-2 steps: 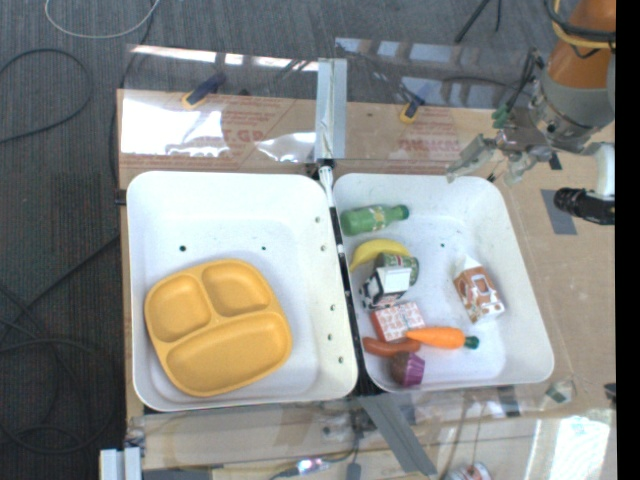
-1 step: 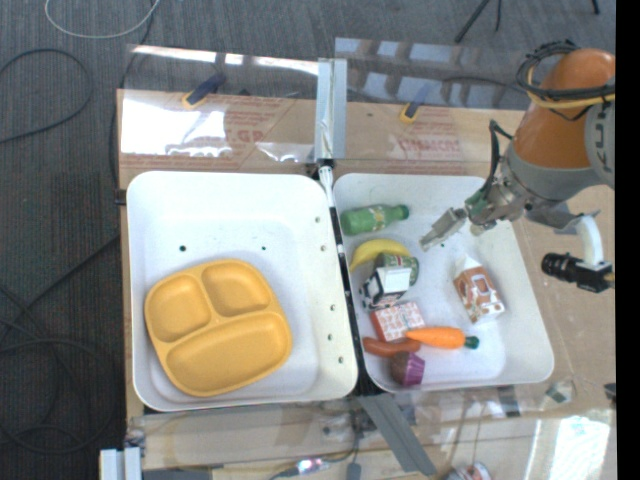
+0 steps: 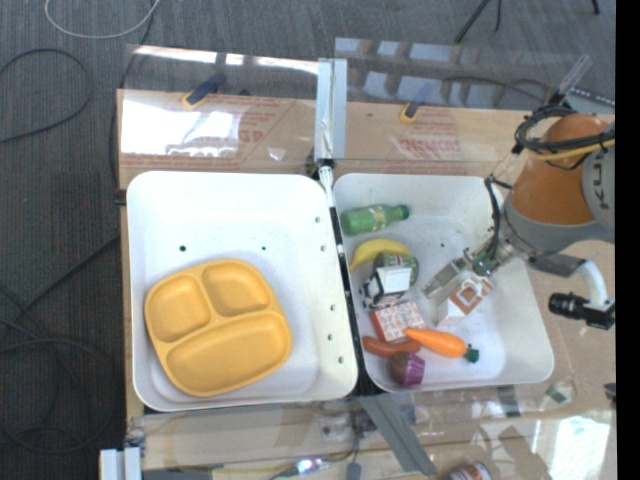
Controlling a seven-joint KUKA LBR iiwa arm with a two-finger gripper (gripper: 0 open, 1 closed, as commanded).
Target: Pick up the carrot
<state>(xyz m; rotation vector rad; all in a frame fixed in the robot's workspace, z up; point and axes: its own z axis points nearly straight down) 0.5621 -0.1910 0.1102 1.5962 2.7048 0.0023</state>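
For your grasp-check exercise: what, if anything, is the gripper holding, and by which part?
Nothing. The gripper hangs above the right bin, apart from the carrot, with nothing between its fingers.

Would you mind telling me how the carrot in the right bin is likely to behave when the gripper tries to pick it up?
The carrot looks like a smooth, tapered toy, so it is probably stiff and light. Its rounded body lies flat on the right bin, so a nudge may roll it. The surface looks glossy, so it could slip from the gripper, which sits just above it.
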